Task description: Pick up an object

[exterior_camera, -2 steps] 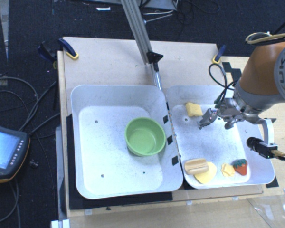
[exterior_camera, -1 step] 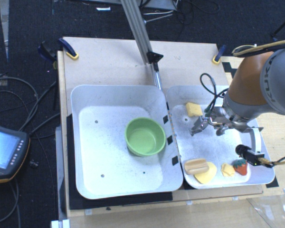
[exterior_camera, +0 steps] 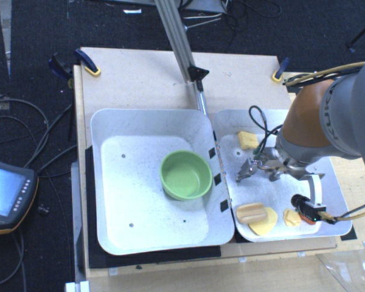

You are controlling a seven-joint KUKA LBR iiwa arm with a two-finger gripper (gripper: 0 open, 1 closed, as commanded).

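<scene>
1. Yellow and tan food pieces lie in the right bin [exterior_camera: 336, 181]: a yellow chunk [exterior_camera: 248, 140] toward the far side, a tan block [exterior_camera: 251, 212] at the near edge.
2. Neither lies under the gripper [exterior_camera: 248, 170], which hangs over bare floor between them; the block's long axis runs left to right.
3. Its fingers look slightly spread with nothing between them.
4. Reaching in from the right, the arm [exterior_camera: 319, 117] bends down over the bin.
5. Apart in the left bin [exterior_camera: 109, 139] sits a green bowl [exterior_camera: 185, 175].

Dark carpet floor [exterior_camera: 30, 35], loose cables [exterior_camera: 24, 111], wooden bench [exterior_camera: 140, 78], handheld screen [exterior_camera: 6, 193]
</scene>
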